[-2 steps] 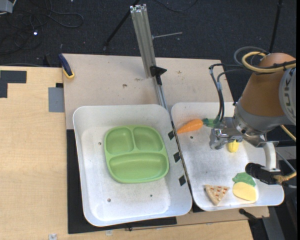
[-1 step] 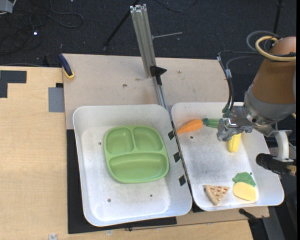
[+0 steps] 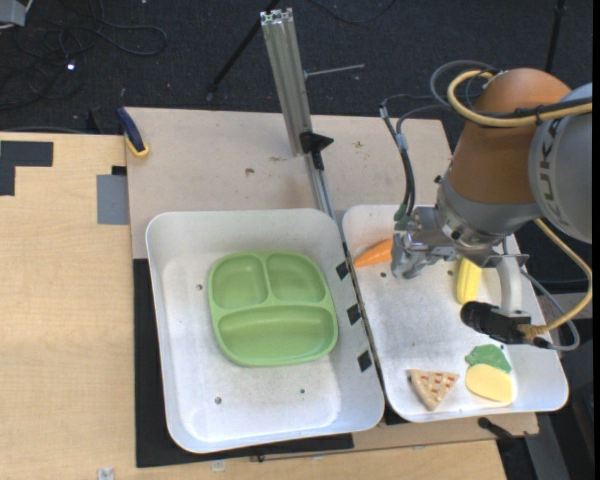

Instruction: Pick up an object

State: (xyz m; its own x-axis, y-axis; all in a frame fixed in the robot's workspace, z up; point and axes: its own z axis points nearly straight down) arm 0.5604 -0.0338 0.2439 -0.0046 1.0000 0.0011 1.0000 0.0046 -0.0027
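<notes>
tray [image 3: 273, 306] in left bin [image 3: 180, 258], toys right

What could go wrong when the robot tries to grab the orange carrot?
The carrot lies right against the right bin's left wall, so the gripper might bump that wall or just nudge the carrot away. The yellow corn sits close beside the gripper under the arm, so it could get knocked too. A dangling black cable crosses the bin and may snag toys.

The only readable text is part of the black brand letters "KU", standing vertically on the grey arm [image 3: 570, 168] at right
</notes>
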